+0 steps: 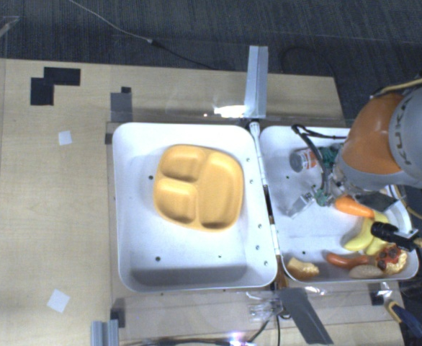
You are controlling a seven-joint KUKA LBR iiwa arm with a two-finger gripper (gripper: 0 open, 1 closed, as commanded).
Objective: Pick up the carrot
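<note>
The orange carrot (pixel 353 207) lies in the right bin (pixel 283 164), toward its right side, partly under the arm's wrist. My gripper (pixel 309 199) hangs low over the bin's middle, just left of the carrot's blunt end. The grey arm with its orange band (pixel 373 143) covers the bin's upper right part. Nothing shows held in the gripper.
A yellow banana (pixel 366 240), a red sausage (pixel 344 259), a bread piece (pixel 303 268) and a dark-topped item (pixel 392 256) crowd the right bin's front edge. A yellow divided plate (pixel 199 186) sits in the left bin (pixel 135 229). Cables run over the right bin's back.
</note>
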